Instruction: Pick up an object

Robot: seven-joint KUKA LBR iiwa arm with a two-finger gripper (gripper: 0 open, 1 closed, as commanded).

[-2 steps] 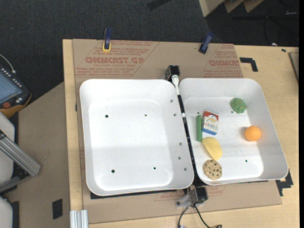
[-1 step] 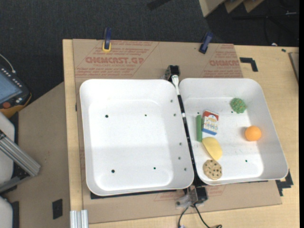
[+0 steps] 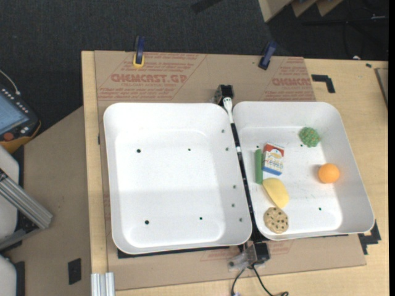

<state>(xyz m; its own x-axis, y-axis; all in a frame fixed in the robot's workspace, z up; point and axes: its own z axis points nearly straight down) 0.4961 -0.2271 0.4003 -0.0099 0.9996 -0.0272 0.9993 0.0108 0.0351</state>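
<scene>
The right bin point(image 3: 352, 184) holds several small objects. A green broccoli piece point(image 3: 310, 137) lies near its far right. An orange ball point(image 3: 329, 173) sits at the right side. A small red-and-white carton point(image 3: 273, 159) lies near the middle, with a green stick point(image 3: 258, 166) along its left. A yellow banana-like piece point(image 3: 277, 192) lies below the carton, and a round cookie point(image 3: 276, 220) rests near the front rim.
The left bin point(image 3: 123, 165) sits beside the right one on a brown cardboard sheet point(image 3: 185, 73). Two blue clamps point(image 3: 139, 51) point(image 3: 268, 54) hold the sheet's far edge. A metal rail point(image 3: 21, 199) and a device with a screen point(image 3: 12, 116) stand at the left.
</scene>
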